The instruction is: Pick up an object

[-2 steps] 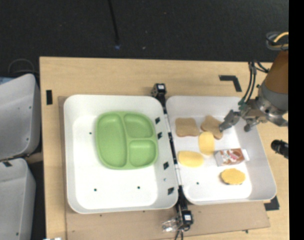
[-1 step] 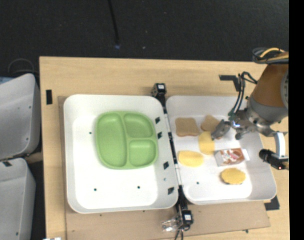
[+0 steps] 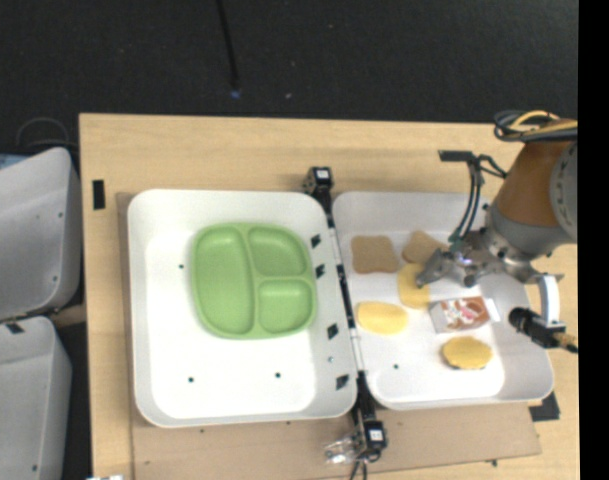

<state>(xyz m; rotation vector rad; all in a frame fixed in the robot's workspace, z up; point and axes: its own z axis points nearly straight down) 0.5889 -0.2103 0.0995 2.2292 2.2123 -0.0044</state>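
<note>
The right bin [image 3: 504, 383] holds several flat food pieces: a tan toast slice [image 3: 374, 254], a tan piece [image 3: 421, 245], a yellow piece [image 3: 414, 288], a yellow oval [image 3: 382, 317], a red and white packet [image 3: 461, 313] and a round golden piece [image 3: 467, 352]. My gripper [image 3: 436, 271] hangs low over the bin's middle, between the tan piece and the yellow piece. Its dark fingers reach left from the wrist, which covers part of them.
In the left bin [image 3: 164, 378] lies a green divided plate [image 3: 252, 280]. A black divider with clips [image 3: 336, 298] runs between the bins. The arm [image 3: 532, 203] comes in from the right above the right bin's far corner.
</note>
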